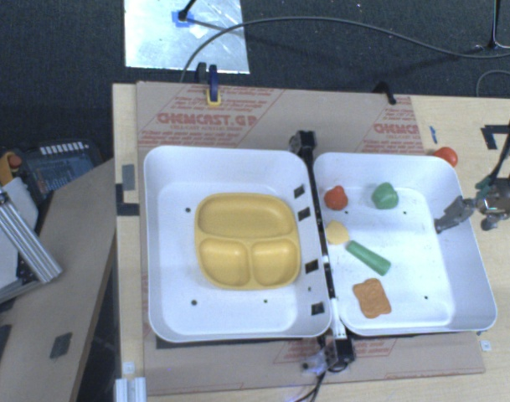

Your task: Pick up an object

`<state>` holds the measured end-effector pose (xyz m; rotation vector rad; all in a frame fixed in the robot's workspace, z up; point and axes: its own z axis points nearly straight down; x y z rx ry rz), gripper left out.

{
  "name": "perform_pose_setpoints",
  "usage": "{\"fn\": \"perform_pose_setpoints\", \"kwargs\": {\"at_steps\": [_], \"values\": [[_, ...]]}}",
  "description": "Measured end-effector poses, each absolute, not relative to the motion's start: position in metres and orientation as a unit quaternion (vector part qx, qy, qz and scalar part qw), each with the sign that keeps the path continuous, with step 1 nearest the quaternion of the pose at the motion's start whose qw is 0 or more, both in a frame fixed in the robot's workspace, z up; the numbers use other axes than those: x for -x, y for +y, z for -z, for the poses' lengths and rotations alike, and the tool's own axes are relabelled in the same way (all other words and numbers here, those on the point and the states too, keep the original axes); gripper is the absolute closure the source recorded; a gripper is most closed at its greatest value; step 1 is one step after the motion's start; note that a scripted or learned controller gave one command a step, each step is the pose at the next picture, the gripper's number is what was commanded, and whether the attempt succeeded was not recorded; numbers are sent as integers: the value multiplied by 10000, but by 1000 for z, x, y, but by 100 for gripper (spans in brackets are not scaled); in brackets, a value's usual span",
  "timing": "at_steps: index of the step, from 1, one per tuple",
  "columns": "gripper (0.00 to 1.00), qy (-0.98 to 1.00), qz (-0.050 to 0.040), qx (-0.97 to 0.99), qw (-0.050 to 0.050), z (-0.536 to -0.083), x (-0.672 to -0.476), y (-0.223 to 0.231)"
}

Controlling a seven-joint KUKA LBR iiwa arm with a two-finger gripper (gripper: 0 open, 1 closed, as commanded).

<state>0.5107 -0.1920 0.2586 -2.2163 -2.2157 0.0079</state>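
Camera view | bins: 2 | yellow tray [242,239]: 1 (left bin) | right-bin items: 5 | gripper [450,218] jaws: cannot tell

arm [507,193]: cut off at right edge | jaws: perhaps blurred

Floor's a dark speckled carpet [54,48] with a shiny silver sheet [188,23] lying on it and a couple of black cables [363,33] snaking across. The bench [125,115] is pale wood, topped with a protective board [263,111] printed in red lettering.
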Motion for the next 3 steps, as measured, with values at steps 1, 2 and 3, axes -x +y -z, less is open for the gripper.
{"fn": "perform_pose_setpoints", "kwargs": {"at_steps": [1, 2, 3], "values": [[0, -7083, 2, 7059, -7, -264, -513, -191], [0, -7073, -5, 7070, 5, -220, -514, -198], [0, -7076, -1, 7066, 1, -167, -525, -196]]}}
